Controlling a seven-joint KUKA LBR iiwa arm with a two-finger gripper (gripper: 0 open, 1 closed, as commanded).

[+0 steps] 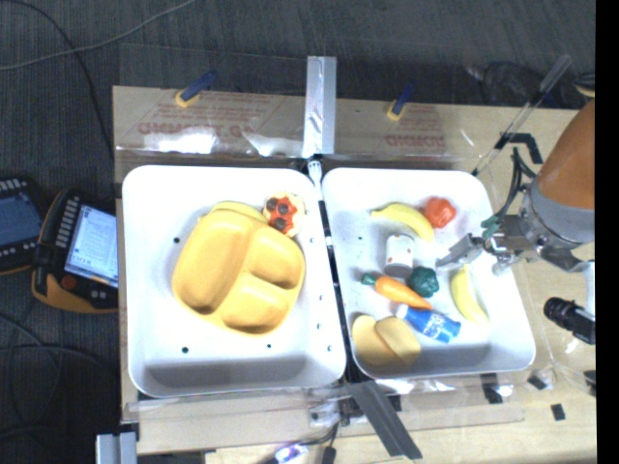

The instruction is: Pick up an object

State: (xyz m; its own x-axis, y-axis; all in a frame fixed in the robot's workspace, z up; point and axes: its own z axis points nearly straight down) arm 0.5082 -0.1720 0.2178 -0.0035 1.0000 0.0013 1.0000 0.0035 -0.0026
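The right bin [503, 348] holds several toy foods. A banana [406, 217] and a red tomato [439, 211] lie at the back. A white cup [399, 252], a carrot [398, 289] and a dark green piece [423, 280] sit in the middle. A second banana [468, 295] lies at the right, with a blue can [432, 325] and a tan bread piece [385, 339] at the front. My gripper [480, 253] hovers over the bin's right side, above the second banana. It is open, and nothing is between its fingers.
The left bin [155, 356] holds a large yellow divided plate [239, 269] and a small orange and black toy [281, 211] at its back right. A metal divider [332, 278] separates the bins. A handheld device [77, 254] lies off the bench to the left.
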